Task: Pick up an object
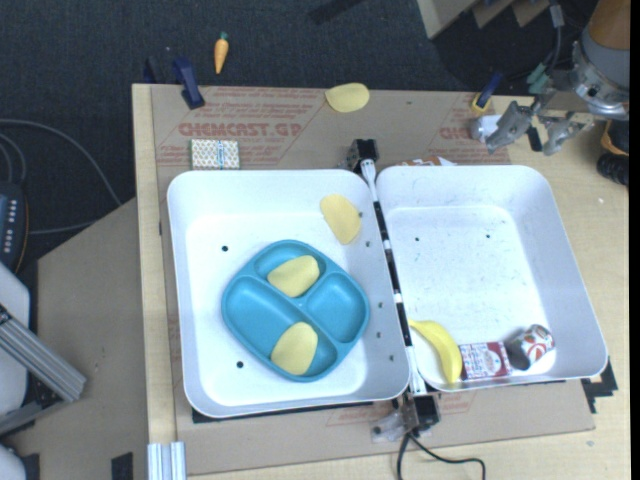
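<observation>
Two bins: right bin (560, 268) holds banana (440, 348), can (510, 353) at 6 o'clock; pincer (520, 128) at 1 o'clock, grip state indiscernible.

White bins: two (200, 198) (560, 208) | blue divided plate: one (250, 313) | pale yellow pieces: four (293, 275) (295, 348) (341, 217) (347, 97) | banana: one (440, 348) | can: one (527, 346)
</observation>
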{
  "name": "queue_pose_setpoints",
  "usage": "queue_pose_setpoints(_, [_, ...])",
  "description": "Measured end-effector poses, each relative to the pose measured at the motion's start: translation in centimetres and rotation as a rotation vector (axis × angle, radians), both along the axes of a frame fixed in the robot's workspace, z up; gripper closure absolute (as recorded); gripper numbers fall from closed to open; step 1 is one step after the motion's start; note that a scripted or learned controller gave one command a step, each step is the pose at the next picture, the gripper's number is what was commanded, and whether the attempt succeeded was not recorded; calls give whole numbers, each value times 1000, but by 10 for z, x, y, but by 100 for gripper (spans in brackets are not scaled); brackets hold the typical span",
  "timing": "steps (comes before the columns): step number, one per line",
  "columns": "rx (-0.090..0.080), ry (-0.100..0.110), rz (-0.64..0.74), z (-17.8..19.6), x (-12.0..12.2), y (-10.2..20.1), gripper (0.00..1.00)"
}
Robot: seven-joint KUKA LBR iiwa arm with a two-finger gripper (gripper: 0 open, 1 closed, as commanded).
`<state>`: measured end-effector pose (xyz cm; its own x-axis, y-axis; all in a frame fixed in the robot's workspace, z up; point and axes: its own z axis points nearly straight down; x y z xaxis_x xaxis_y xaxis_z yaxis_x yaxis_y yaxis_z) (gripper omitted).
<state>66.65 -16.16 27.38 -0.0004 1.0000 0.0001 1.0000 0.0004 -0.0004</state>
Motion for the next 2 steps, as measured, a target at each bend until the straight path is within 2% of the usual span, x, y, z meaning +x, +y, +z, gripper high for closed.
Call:
queue_pose_setpoints(1, [-1, 1, -1, -105, -3, -33, 0])
queue_pose_setpoints(2, [0, 1, -1, -190, -73, -42, 0])
